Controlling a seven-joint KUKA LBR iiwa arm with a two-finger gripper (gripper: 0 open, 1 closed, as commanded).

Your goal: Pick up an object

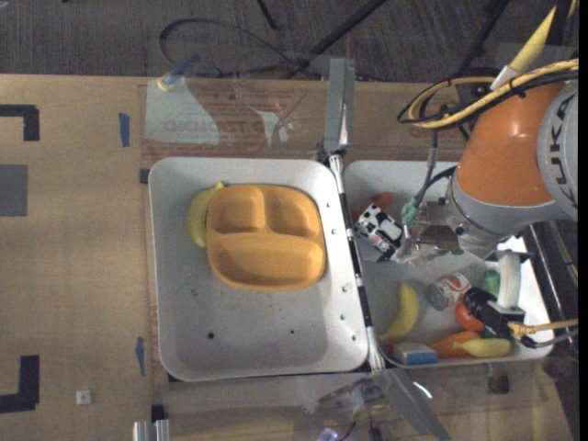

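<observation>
**Gripper low in the right bin, beside a spotted toy**

The gripper hangs low over the right bin, near its left wall. Glare and the wrist's bulk hide its working end, so I cannot tell whether it is wide, narrow or holding anything.

Just beside it, to its upper left, lies a black-and-white toy, probably the likeliest thing to pick. It looks small, light and fairly stiff, perhaps plastic with a smooth skin that could slip. Closing across its narrow middle seems safer than taking it by an end. It lies close to the bin wall, which leaves little room on that side.

Further out in the same bin are:
- a red piece above the toy
- a banana below the gripper
- a small can lying on its side
- a blue-and-white block and an orange carrot-shaped piece along the near wall

The left bin holds an orange divided plate, which lies partly over a yellow thing.
</observation>
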